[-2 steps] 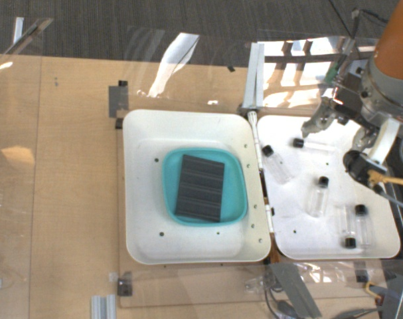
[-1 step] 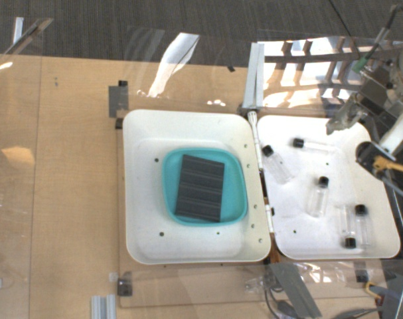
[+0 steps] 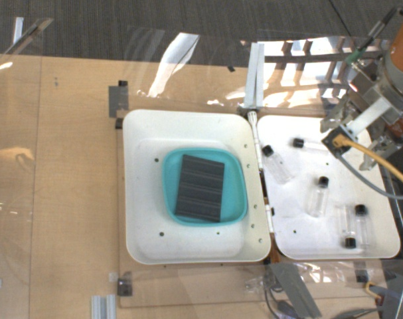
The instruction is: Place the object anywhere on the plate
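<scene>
A teal plate (image 3: pixel 237 201) sits in the middle of the left white bin (image 3: pixel 141 178). A dark grey ribbed rectangular block (image 3: pixel 200 187) lies flat on the plate, well inside its rim. My gripper (image 3: pixel 362 111) hangs at the upper right, over the far right corner of the right bin (image 3: pixel 387 244) and well away from the plate. Nothing shows held at its tip.
Several clear vials with black caps lie scattered in the right bin, among them one near the dividing wall (image 3: pixel 276 163), one in the middle (image 3: pixel 317 197) and one near the front right (image 3: pixel 358 221). A metal frame (image 3: pixel 301 52) stands behind the bins.
</scene>
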Robot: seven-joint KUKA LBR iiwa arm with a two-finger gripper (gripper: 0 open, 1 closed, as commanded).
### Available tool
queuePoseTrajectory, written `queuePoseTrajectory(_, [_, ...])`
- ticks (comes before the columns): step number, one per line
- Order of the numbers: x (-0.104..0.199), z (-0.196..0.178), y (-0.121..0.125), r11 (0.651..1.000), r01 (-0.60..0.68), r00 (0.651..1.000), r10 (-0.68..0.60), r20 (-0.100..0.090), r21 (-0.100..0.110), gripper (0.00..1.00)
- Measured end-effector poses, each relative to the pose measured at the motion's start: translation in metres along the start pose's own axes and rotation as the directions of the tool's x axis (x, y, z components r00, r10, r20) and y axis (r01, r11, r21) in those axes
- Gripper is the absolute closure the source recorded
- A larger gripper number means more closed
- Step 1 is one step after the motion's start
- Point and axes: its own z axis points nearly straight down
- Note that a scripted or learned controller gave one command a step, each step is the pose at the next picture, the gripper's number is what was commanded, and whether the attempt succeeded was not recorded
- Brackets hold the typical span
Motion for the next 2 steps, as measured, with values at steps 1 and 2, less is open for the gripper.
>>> queuePoseTrajectory(1, [0.020,0.000,-0.028,0.977,-0.214,0.977,0.214,-0.003,0.002,0.00])
queuePoseTrajectory(2, [-0.010,0.000,0.013,0.933,-0.359,0.933,0.359,-0.002,0.000,0.00])
